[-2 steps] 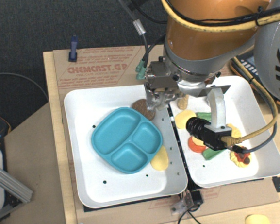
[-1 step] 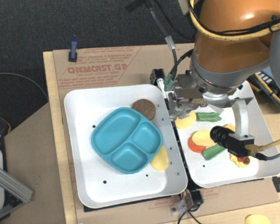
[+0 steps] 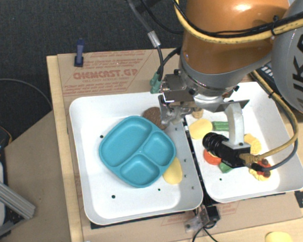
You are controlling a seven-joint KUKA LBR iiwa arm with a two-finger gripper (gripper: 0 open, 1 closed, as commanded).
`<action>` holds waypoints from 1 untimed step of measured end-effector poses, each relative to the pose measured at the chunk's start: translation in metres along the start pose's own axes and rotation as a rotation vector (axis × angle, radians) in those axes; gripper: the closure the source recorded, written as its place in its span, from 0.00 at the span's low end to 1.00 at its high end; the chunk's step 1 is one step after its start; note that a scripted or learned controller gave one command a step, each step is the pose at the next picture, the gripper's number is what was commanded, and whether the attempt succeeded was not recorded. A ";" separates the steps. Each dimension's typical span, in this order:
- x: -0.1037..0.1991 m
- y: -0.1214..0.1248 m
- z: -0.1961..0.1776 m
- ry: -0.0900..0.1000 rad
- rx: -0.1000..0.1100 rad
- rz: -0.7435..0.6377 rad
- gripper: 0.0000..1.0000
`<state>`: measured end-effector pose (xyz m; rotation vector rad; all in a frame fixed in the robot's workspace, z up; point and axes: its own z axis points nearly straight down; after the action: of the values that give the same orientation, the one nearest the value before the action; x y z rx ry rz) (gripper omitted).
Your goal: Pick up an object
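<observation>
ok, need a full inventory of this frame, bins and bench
bins: 2, white, side by side on cardboard sheet
divided plate: 1, blue, left bin, middle
round piece: 1, brown, left bin, plate's far edge, partly hidden
lump: 1, yellow, left bin, plate's near-right edge
blob: 1, yellow, right bin, far left
bar: 1, green, right of the blob
small piece: 1, orange-red, right bin, left of middle
ridged piece: 1, yellow, right bin, right of middle
clip: 1, blue, cardboard's far-left corner
gripper: 1, grey, above bins' shared edge
arm: 1, grey and orange, from right
</observation>
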<state>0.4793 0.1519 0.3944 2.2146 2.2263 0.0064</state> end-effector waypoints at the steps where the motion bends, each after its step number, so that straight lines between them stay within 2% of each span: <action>1: -0.002 0.001 -0.010 -0.001 -0.001 0.004 1.00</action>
<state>0.4798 0.1495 0.4042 2.2182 2.2212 0.0058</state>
